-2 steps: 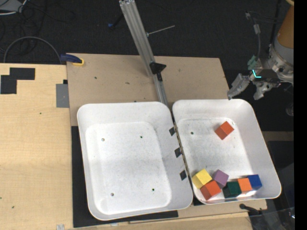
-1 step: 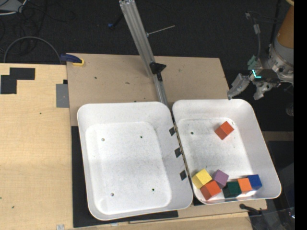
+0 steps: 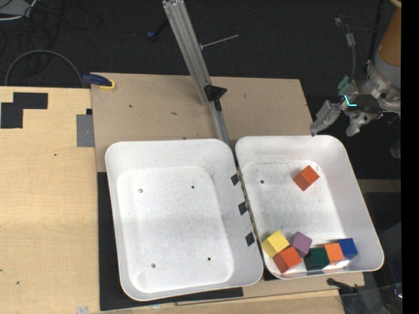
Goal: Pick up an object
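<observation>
The right bin (image 3: 350,175) holds a lone orange-red block (image 3: 306,177) near its far half. Several blocks cluster at its near edge: a yellow one (image 3: 276,242), a purple one (image 3: 301,242), a red-orange one (image 3: 287,259), a dark green one (image 3: 317,258), an orange one (image 3: 334,251) and a blue one (image 3: 347,247). My gripper (image 3: 339,123) hangs above the bin's far right corner, up and right of the lone block. Its fingers are spread apart, open, with nothing between them.
The left bin (image 3: 124,159) lies beside the right one, with black clips (image 3: 241,207) along the shared edge. A slanted aluminium rail (image 3: 193,54) rises behind the bins. A wooden board lies at the left.
</observation>
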Robot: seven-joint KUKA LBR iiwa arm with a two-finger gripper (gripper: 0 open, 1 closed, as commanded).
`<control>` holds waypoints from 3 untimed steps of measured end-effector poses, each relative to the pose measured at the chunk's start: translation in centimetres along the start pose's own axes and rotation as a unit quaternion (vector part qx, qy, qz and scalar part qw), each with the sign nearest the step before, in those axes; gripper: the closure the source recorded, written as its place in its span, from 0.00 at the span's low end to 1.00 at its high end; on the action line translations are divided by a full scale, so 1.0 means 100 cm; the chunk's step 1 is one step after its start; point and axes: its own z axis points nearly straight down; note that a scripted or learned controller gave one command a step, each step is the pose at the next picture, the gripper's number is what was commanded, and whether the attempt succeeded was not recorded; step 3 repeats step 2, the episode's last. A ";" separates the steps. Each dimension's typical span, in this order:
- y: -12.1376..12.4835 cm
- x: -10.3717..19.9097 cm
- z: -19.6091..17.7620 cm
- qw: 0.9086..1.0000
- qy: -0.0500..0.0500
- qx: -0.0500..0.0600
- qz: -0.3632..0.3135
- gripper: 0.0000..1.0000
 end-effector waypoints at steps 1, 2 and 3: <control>0.000 0.000 0.000 1.000 0.000 0.000 0.000 0.00; 0.025 -0.067 0.104 1.000 0.003 0.002 0.022 0.00; 0.025 -0.067 0.104 1.000 0.003 0.002 0.022 0.00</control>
